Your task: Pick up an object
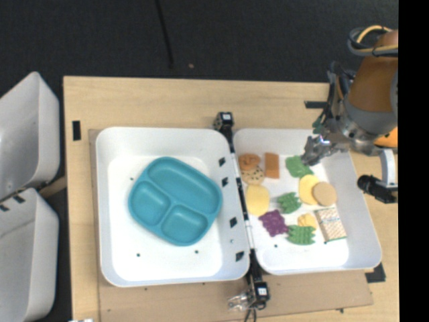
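The tool is poised at the far side of the right bin, just above a green leafy piece — whether it is spread or clenched cannot be told. Nothing is seen held. Beyond the green piece, a yellow disc and a tan cookie lie close together — a descent slightly off could nudge these neighbours or miss the thin piece altogether.
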You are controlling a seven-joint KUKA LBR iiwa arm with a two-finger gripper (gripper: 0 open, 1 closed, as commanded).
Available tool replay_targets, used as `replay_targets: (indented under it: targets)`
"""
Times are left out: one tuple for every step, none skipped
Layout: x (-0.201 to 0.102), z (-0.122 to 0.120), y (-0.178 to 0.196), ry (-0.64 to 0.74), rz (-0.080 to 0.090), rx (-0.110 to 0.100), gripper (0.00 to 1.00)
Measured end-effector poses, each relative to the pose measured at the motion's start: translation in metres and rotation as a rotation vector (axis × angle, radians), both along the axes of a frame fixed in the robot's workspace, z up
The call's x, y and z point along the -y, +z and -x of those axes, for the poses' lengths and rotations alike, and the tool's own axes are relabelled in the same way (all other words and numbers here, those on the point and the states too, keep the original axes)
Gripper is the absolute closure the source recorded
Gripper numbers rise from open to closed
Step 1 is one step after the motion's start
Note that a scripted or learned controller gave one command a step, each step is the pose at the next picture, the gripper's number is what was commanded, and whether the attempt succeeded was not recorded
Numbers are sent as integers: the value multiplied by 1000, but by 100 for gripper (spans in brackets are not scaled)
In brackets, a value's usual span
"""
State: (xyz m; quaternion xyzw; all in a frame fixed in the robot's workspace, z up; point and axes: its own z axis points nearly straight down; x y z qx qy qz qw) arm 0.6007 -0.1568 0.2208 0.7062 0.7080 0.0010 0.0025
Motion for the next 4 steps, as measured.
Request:
replay_targets:
  targets:
    - [1,-1,19,1,-2,-5,100]
    - [-40,14,24,3,-3,-6,100]
    - [-91,31,13,3,-3,-8,100]
    - [-142,51,6,4,-3,-9,100]
